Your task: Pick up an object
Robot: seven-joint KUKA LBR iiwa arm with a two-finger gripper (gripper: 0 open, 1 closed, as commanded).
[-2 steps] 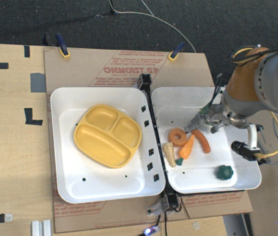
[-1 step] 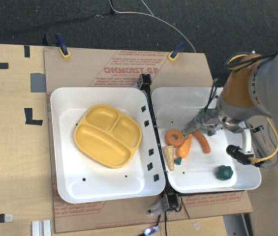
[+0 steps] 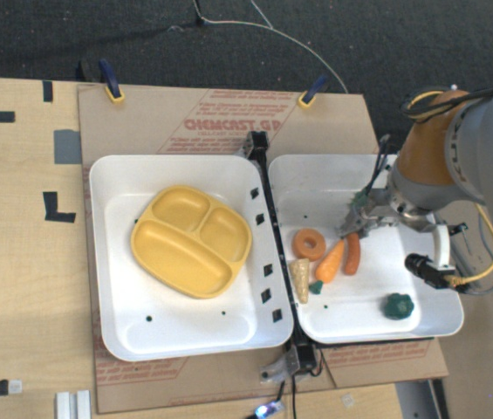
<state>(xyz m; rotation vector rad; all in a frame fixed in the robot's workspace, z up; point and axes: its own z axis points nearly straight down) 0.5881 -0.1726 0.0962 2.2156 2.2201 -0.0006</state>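
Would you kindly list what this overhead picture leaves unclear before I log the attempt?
- Gripper: small and dark under the wrist in the camera view, so any contact with the carrot pieces is unclear.
- Arm: cut off by the right edge.
- Green object: too small to identify.

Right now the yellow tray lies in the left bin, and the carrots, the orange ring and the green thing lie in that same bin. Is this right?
Not quite. The yellow tray does lie in the left bin, but the carrots, the orange ring and the green thing lie in the right bin, as the camera view shows.
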